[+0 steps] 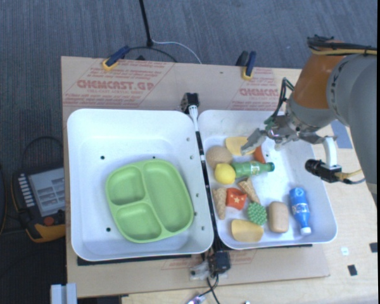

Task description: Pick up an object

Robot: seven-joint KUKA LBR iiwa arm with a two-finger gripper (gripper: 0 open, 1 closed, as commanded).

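Gripper: the gripper [256, 143] hangs low over the upper part of the right bin [316, 195], fingers spread apart with nothing between them; one grey finger [251, 142] reaches toward the yellow wedge [238, 144], the other sits by a small orange-red piece [259, 154].
Why so placed: my reading is that the arm [316, 87] is lined up for a grab at the crowded top of the pile, where several toys lie close enough that any closing could catch one.
Nearest candidates: the yellow wedge lies just under the finger; the green bottle [253, 168] lies on its side just below; the tan potato-like piece [218, 155] and the lemon [224, 173] sit to the left.
Rest of the right bin: a red piece [235, 199], a cone [249, 189], a green knobbly piece [257, 213], a brown bread roll [278, 216], a pale cheese-like wedge [246, 230], and a blue bottle [299, 209] lying apart toward the right wall.
Left bin: the left bin [88, 144] holds a green divided plate [150, 200], three compartments, nothing in them.
Risk: in my judgement the toys touch one another, so a grab may nudge neighbours or slip.
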